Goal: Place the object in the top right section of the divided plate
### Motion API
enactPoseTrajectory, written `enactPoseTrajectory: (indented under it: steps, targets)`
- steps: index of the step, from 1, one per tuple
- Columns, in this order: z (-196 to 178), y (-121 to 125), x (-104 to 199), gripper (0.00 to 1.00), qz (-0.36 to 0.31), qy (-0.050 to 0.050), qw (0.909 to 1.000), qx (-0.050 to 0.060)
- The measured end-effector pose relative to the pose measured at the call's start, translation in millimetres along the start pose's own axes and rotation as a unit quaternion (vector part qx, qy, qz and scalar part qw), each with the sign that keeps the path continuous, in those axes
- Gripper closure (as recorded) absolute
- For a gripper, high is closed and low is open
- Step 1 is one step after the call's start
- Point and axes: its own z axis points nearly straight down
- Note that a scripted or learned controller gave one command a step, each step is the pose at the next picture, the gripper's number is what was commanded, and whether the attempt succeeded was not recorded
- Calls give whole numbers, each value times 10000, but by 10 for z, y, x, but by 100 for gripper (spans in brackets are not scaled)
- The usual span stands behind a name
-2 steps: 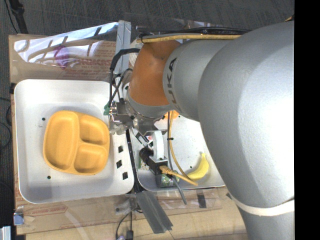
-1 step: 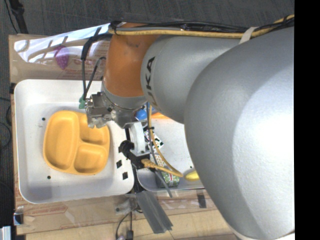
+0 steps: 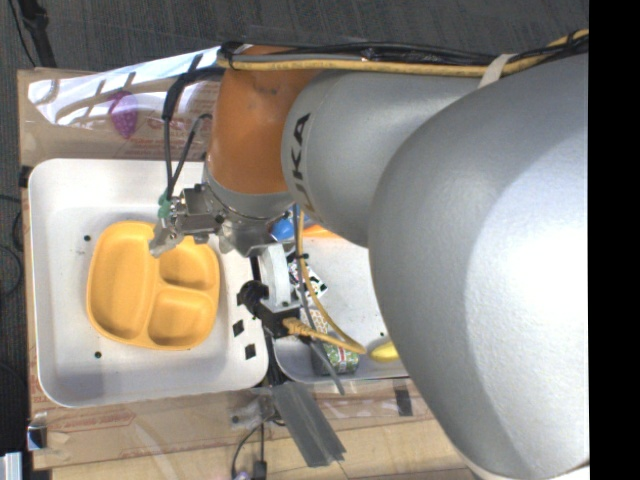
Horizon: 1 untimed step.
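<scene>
- Presumably the gripper [image 3: 165, 230] hovers at the yellow divided plate [image 3: 150, 288]; whether it holds anything, I cannot tell.
- Releasing off-target could land the object in the wrong section.

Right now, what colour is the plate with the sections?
Yellow-orange: the divided plate in the left white bin, seen in the camera view.

I'm looking down into a robotics lab cell: a big grey industrial arm with an orange band [image 3: 255, 128] fills the right of the frame, black cables [image 3: 180, 158] trail from it, and shallow white plastic bins [image 3: 60, 368] sit on a taped wooden bench [image 3: 150, 423] at lower left.
</scene>
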Motion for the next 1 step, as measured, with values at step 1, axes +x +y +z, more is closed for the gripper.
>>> enactPoseTrajectory:
  steps: [1]
  targets:
    - [-93,2,11,100,-36,-1,10000,14]
